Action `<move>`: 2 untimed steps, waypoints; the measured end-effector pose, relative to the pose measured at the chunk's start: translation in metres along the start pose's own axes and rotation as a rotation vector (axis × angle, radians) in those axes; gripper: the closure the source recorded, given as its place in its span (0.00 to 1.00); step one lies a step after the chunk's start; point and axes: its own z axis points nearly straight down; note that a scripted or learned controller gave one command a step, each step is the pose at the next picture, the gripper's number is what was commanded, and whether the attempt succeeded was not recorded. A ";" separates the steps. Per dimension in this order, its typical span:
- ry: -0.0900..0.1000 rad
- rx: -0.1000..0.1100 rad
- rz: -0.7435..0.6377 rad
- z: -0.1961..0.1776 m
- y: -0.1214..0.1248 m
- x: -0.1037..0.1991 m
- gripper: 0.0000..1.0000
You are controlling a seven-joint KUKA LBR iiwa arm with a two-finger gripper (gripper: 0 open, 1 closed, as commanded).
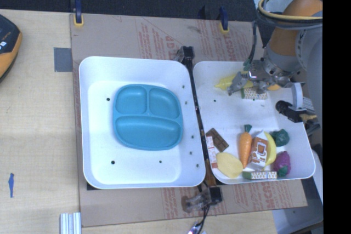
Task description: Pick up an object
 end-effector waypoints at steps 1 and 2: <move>-0.002 -0.022 0.011 0.002 -0.097 -0.035 0.00; 0.004 -0.016 0.004 0.007 -0.132 0.012 0.00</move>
